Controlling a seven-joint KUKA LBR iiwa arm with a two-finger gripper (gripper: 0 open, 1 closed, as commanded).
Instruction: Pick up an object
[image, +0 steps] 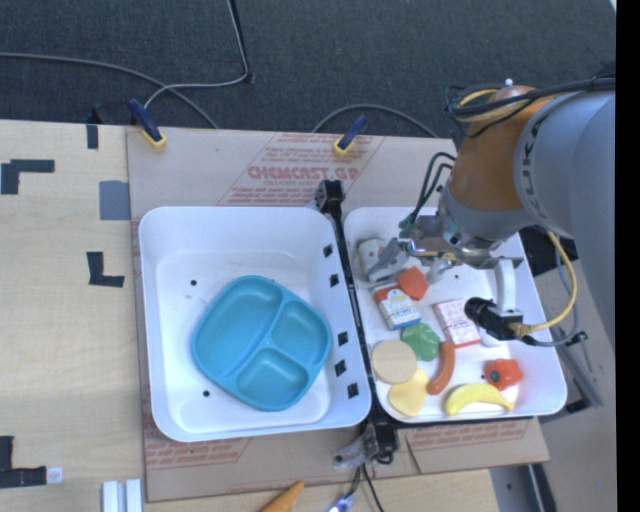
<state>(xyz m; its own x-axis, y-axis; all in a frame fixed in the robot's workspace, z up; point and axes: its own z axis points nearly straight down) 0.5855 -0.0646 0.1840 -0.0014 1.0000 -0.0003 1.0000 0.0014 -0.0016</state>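
My gripper (378, 257) is low in the right bin (548, 400), near its back left corner, just behind an orange-red toy (412, 283). Whether it holds anything I cannot make out. In front of it lie a red, white and blue box (398, 306), a green toy vegetable (423, 341), a tan round disc (393, 361) and a pale yellow piece (407, 398). Further right are a red-and-white box (455, 322), a sausage (441, 369), a banana (478, 399) and a red-orange fruit (504, 373).
The left bin (170, 260) holds a blue divided plate (262, 341). A black divider (343, 285) with clips runs between the bins. The grey arm with its orange band (490, 180) overhangs the right bin's back right. Cables trail behind the cardboard base.
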